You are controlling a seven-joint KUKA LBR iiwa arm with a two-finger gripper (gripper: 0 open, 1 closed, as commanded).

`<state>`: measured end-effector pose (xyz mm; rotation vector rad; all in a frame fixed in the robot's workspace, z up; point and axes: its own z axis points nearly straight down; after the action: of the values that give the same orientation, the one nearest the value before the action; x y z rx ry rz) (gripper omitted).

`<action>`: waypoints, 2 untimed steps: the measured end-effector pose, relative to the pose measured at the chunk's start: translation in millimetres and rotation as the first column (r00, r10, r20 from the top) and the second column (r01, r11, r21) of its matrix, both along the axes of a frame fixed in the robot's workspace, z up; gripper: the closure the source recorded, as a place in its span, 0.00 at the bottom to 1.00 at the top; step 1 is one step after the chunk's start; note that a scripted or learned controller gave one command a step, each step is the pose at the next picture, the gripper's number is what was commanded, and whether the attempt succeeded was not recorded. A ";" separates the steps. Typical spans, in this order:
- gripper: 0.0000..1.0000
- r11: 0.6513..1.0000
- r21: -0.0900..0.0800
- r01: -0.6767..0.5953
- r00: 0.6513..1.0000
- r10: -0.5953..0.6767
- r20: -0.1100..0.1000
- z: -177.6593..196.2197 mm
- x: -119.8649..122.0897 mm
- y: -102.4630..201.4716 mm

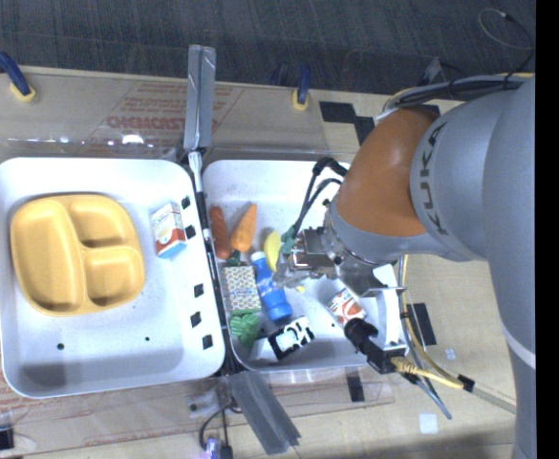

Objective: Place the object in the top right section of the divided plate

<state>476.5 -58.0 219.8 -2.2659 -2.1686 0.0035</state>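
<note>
The camera view looks down on two shallow white bins set side by side on the bench. In the left white bin point(31, 352) a yellow divided plastic plate point(76, 251) lies toward the left side, with one long section and two smaller ones. Just right of it, apart from its rim, rests a small white and red carton with a blue edge point(168, 229).

The right white bin point(260, 175) holds a cluster of toys: an orange carrot point(245, 226) leaning beside a red-brown sausage shape point(220, 230), a yellow banana-like piece point(272, 249), a blue plastic bottle with a white cap point(269, 290), a green patterned flat packet point(241, 288), a leafy green piece point(245, 326), a black and white block point(290, 337), and a red and white can point(346, 307).

The grey arm with its orange band reaches in from the right, and its gripper point(293, 259) hangs low over the right bin, just beside the blue bottle and the yellow piece. Whether it grips anything cannot be told from here.
</note>
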 end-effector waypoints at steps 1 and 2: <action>1.00 0.936 0.000 -0.351 0.936 0.351 0.001 -2.1 0.0 60.8; 1.00 0.823 0.001 -0.569 0.823 0.569 0.001 -7.1 -0.7 124.0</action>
<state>475.8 66.0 212.7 -1.5174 -2.7452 0.0037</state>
